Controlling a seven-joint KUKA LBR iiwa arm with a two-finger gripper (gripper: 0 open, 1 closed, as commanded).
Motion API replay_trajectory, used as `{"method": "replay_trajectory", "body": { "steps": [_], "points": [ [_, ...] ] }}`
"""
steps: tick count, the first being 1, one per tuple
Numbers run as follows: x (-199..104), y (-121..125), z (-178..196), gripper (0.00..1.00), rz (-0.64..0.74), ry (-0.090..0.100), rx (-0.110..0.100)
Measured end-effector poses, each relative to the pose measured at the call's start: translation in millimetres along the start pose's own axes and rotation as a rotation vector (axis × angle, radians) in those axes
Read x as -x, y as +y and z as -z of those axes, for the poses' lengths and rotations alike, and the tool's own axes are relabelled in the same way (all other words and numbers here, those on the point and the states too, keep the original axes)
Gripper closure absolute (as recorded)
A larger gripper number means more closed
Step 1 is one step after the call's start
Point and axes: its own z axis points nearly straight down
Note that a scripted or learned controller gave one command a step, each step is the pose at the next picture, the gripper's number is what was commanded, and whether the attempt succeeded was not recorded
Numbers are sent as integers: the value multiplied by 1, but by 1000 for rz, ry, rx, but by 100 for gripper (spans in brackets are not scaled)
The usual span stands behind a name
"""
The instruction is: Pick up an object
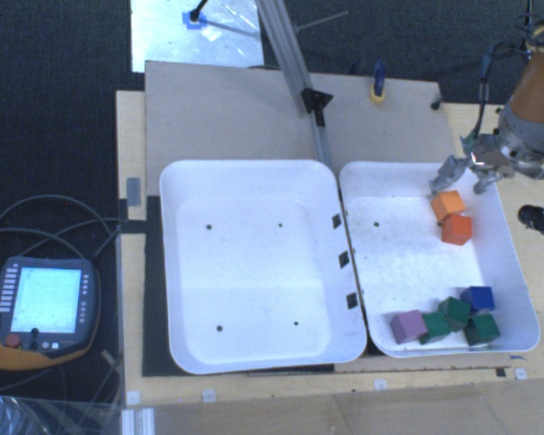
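Two white bins [254, 175] sit on a tan bench [227, 107] over dark carpet [45, 62].

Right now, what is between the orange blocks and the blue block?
Just bare white bin floor in the camera view, between the two orange blocks and the blue block.

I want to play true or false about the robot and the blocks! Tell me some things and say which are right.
1. All the blocks lie in the right bin. True.
2. The pincer hangs above the left bin. False: it is over the right bin's far edge, near the orange block.
3. Two orange blocks sit close together. True: the second orange block is just beside the first.
4. The purple block is alone in the far corner. False: it sits at the near edge beside the green blocks.
5. A blue block is there. True.
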Motion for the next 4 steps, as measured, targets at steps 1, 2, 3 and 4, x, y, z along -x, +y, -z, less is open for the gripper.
{"method": "replay_trajectory", "body": {
  "steps": [1,2,3,4],
  "points": [
    [-8,6,-55,0,2,1,0],
    [-7,8,-40,100,5,-3,9],
    [2,15,18,100,2,-3,12],
    [9,25,75,100,4,-3,13]
  ]
}}
